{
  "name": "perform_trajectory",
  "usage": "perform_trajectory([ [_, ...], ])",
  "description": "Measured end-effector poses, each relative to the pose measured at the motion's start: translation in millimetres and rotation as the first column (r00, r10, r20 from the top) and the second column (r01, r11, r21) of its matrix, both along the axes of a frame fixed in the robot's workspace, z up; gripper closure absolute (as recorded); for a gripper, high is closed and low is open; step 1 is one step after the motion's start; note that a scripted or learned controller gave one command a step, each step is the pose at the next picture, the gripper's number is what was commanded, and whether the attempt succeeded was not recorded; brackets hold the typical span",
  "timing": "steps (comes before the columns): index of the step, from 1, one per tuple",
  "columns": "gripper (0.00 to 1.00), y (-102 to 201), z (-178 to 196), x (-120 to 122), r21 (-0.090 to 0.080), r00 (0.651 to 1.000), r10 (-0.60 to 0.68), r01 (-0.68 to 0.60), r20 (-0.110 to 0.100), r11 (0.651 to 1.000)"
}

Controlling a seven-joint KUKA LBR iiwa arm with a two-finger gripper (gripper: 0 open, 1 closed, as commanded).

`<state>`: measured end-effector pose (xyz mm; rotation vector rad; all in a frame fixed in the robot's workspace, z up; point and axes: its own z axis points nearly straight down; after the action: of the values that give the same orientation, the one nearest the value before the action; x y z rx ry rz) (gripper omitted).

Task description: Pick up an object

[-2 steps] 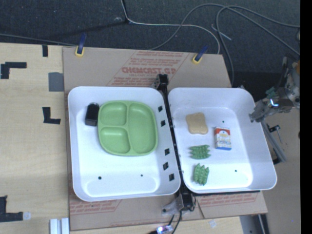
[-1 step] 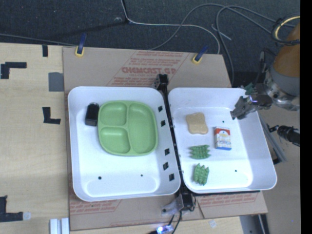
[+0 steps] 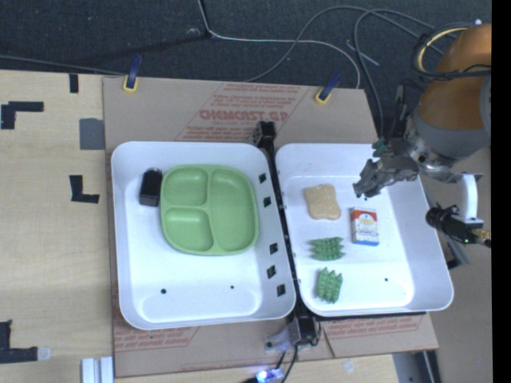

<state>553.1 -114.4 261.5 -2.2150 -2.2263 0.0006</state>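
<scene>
The surface (image 3: pixel 48 238) bears two white bins side by side; the left bin (image 3: pixel 136 294) holds a green divided plate (image 3: pixel 209 209) with a small black block (image 3: pixel 150 187) touching its left edge; the right bin (image 3: pixel 415 270) holds a tan sponge (image 3: pixel 322 202), a small red, white and blue box (image 3: pixel 366 227) and two green spiky pieces (image 3: pixel 326 250) (image 3: pixel 328 284) in its middle; the arm (image 3: pixel 451 106) reaches in from the right; its claw (image 3: pixel 369 183) hangs over the right bin's upper part, just above the box and right of the sponge; whether the claw is apart or together, I cannot tell.
</scene>
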Motion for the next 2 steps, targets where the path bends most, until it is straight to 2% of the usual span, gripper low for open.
perform_trajectory([
  [1, 1.0, 62, -7, 13, 0.0, 1.0, 0.001, -0.001, -0.001, 1.0],
  [2, 1.0, 116, -19, 11, 0.0, 1.0, 0.001, -0.001, -0.002, 1.0],
])
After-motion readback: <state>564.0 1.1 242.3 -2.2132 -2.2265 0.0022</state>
